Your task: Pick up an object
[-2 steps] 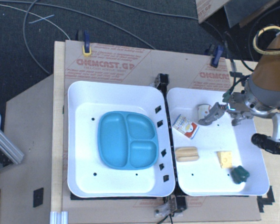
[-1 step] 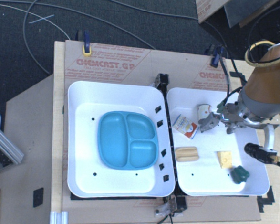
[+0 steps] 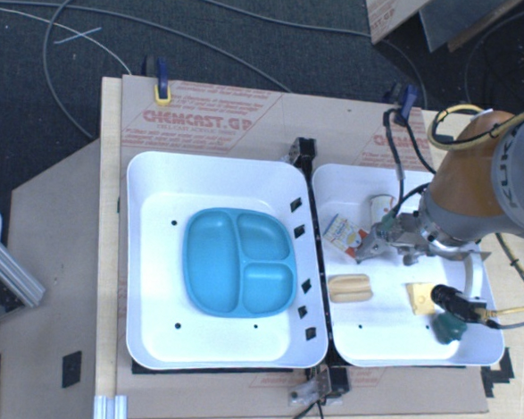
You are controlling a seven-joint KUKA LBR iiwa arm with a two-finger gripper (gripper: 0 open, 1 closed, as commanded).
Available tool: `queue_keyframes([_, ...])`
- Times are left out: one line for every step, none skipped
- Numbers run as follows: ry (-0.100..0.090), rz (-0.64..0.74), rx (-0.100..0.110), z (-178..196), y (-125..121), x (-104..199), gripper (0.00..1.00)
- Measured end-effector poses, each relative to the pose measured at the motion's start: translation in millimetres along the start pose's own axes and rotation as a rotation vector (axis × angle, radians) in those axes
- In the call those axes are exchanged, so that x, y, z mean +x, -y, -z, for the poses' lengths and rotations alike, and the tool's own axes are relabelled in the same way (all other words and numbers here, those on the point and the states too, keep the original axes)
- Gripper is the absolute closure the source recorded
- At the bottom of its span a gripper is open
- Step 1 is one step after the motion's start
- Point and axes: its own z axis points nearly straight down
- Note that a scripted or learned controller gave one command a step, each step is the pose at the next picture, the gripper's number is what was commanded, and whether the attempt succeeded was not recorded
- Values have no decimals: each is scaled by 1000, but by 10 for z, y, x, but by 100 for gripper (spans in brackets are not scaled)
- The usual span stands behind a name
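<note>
Gripper (image 3: 373, 245) sits low over the right bin (image 3: 386, 349), in its upper left part, tip pointing toward the divider between the 2 bins. Whether it is apart or together: cannot tell, the wrist body hides it from this angle. Nothing is seen held. The tip is just beside a small packet (image 3: 338, 229) and a red scrap (image 3: 355, 249); whether it touches either cannot be told.

Arm (image 3: 479, 179) enters from the right, orange band over the bin's upper right corner.

Bench (image 3: 215, 111): brown board, 2 white bins side by side.

Left bin (image 3: 143, 241): 1 blue plate (image 3: 240, 262) with 3 compartments, lying flat near the centre, apart from all walls.

Right bin, contents by size:
- Bun (image 3: 349, 288), tan, lying lengthwise left to right, below the gripper and near the divider; apart from the gripper.
- Yellow block (image 3: 421, 298), right of the bun, well apart from it.
- Green piece (image 3: 450, 331), near the bin's lower right corner, just below the yellow block.
- Packet, pale with blue print, near the divider, above the bun.
- White item (image 3: 380, 206), above the gripper, too small to identify.
- Red scrap, between packet and gripper.
</note>
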Motion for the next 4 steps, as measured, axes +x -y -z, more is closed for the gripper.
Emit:
queue_keyframes([2,-1,-7,147,-17,-8,100])
queue_keyframes([4,1,-15,704,-126,33,100])
queue_keyframes([5,1,-16,1352,-165,14,100])
queue_keyframes([4,1,-12,1619,-173,16,100])
